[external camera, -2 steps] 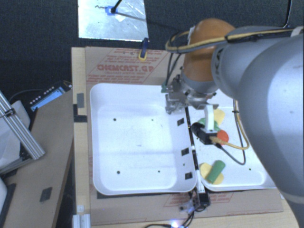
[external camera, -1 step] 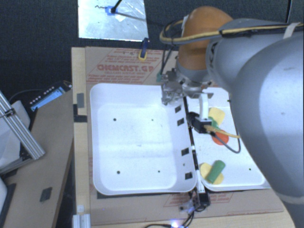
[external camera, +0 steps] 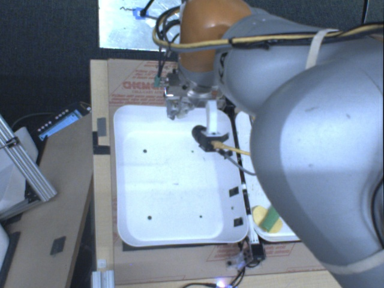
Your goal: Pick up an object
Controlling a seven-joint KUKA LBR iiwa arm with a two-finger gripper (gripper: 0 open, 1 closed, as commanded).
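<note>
My gripper hangs over the far edge of the left white bin, near its back rim. The big grey arm with its orange band reaches in from the right and covers most of the right bin. At that bin's near left corner a yellow round object lies with a green block resting against it. I see nothing between the fingers, and their state is hidden by the wrist.
The left bin's floor shows only small dark dots. A brown cardboard sheet lies under both bins. A shiny metal plate sits beyond the bench, and an aluminium rail stands at the left.
</note>
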